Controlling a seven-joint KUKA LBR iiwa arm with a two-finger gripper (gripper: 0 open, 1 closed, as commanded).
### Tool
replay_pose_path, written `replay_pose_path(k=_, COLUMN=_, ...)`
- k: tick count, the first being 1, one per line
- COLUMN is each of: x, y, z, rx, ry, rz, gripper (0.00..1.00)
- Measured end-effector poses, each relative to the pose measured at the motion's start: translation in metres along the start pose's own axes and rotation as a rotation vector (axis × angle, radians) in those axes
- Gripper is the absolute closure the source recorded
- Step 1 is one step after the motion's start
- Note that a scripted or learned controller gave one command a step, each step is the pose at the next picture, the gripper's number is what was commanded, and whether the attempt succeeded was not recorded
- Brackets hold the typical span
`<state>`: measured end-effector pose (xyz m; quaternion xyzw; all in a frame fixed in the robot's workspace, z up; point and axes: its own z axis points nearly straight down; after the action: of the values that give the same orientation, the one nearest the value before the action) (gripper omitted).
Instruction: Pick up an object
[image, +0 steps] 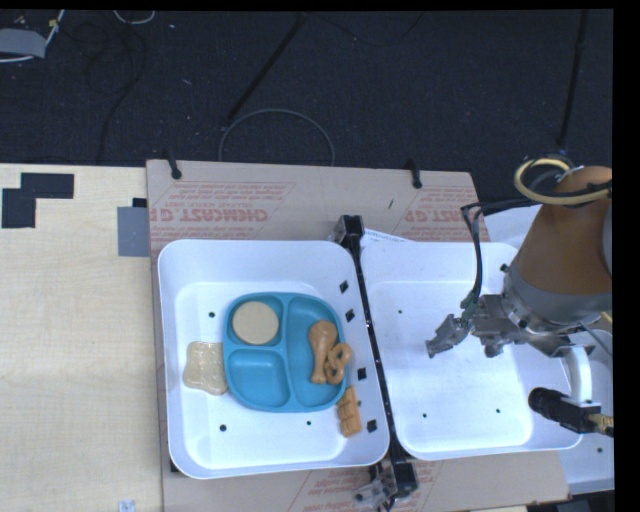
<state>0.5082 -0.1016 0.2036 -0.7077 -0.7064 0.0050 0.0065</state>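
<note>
The tool (447, 337) (I cannot tell its state) hangs over the right bin (470, 420), well apart from the blue tray (262, 380) in the left bin (190, 290).

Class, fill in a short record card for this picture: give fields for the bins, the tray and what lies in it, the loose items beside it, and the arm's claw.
left bin: holds the blue tray and loose items
blue tray: three compartments
round tan disc: upper-left compartment
pretzel-like piece: right compartment
pale piece: beside the tray's left edge
small orange-brown piece: by the tray's lower-right corner
claw: over the right bin, nothing seen in it
</note>
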Motion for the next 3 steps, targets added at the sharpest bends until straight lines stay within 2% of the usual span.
replay_pose_path(k=1, x=0.0, y=0.003, z=-0.007, rx=-0.014, ry=-0.002, rz=-0.002, gripper=0.0)
replay_pose_path(k=3, x=0.001, y=0.003, z=0.082, rx=-0.008, ry=0.0, rz=-0.002, gripper=0.0)
